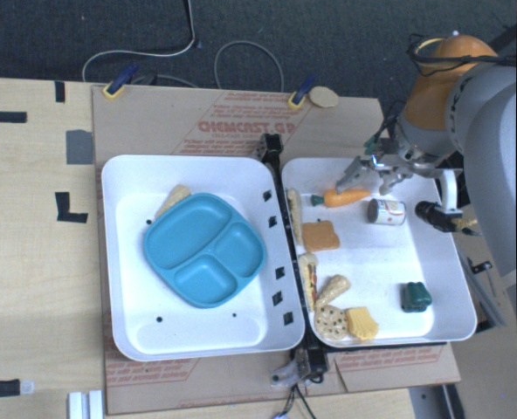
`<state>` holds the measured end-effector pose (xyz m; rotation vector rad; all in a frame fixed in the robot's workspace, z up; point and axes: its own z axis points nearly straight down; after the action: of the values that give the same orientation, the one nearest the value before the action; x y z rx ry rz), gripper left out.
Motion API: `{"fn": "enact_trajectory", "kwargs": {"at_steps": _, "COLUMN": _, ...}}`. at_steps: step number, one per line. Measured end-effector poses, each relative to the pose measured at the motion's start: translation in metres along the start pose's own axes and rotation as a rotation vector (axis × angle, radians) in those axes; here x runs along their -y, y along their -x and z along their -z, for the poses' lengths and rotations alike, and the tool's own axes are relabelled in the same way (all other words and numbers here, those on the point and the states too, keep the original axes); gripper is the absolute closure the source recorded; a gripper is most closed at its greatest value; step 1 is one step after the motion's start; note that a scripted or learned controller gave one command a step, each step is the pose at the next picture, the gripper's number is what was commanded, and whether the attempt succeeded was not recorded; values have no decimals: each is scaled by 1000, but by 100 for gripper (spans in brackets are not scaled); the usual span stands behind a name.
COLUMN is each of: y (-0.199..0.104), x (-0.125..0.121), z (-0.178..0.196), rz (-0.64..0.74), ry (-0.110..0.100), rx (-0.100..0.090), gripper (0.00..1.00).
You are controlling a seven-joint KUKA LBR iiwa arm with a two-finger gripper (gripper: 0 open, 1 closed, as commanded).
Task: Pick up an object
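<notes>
The carrot (346, 198) is lying on its side near the top of the right bin (433, 269), orange with a little green stub on its left end. The gripper (374, 169) sits just above and to the right of it, metal fingers (356, 172) spread a fair bit apart and pointing down toward the carrot, with nothing between them that I can make out. One finger tip looks very close to the carrot's right end, can't say if it's actually touching.

Just right of the carrot there's a small white can (387, 211) tipped on its side. Below the carrot, a tan slice of toast (320, 236) lies flat. Further down along the bin's left wall is a pale long piece, then a bread roll (332, 288), a round cracker (331, 321) and a yellow cheese wedge (361, 323) bunched together at the bottom. A dark green block (416, 297) sits alone toward the lower right.

The left bin (127, 234) holds a blue divided plate (205, 248), with something tan (173, 200) poking out from under its upper left edge.
</notes>
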<state>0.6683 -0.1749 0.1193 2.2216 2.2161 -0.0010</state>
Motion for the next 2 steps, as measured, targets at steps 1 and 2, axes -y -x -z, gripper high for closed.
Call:
{"fn": "enact_trajectory", "kwargs": {"at_steps": 1, "y": -71, "x": -2, "z": -26, "rz": 1, "ry": -2, "rx": 12, "gripper": 0}}
{"fn": "enact_trajectory", "kwargs": {"at_steps": 2, "y": -71, "x": -1, "z": -25, "rz": -5, "ry": -1, "rx": 11, "gripper": 0}}
